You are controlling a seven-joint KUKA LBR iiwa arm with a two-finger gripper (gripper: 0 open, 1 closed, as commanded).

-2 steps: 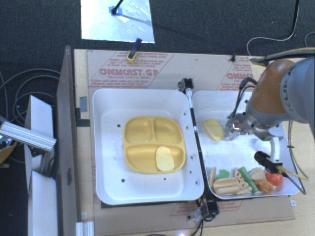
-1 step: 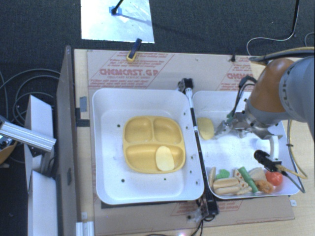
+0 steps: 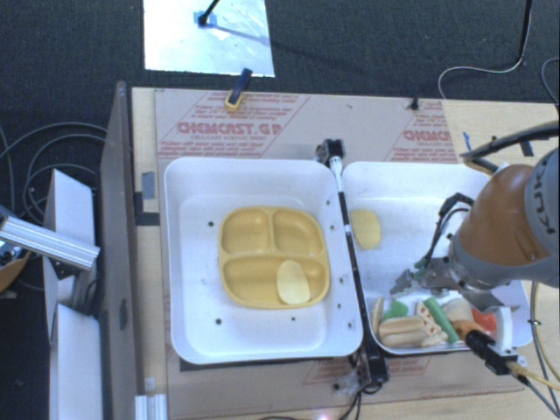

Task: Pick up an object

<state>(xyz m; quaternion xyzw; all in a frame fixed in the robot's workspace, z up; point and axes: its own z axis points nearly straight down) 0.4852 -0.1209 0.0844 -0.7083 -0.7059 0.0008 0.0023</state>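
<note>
My gripper (image 3: 409, 280) hangs low in the right bin (image 3: 411, 182), just above the front pile of toy food. That pile has a tan hot dog (image 3: 402, 329), a green piece (image 3: 437, 318), a small green bit (image 3: 398, 308) and a red-orange piece (image 3: 486, 322). A pale yellow lump (image 3: 366, 230) lies by the bin's left wall, up and left of the gripper. The arm's orange band (image 3: 507, 217) and grey wrist (image 3: 479, 269) hide the bin floor at the right. Nothing is visibly held.
The left bin (image 3: 188, 234) holds a yellow divided plate (image 3: 262, 234) with a pale yellow oval (image 3: 293, 283) in its front compartment. A black divider bar (image 3: 347, 234) runs between the bins. Cables lie at the bench's right and left edges.
</note>
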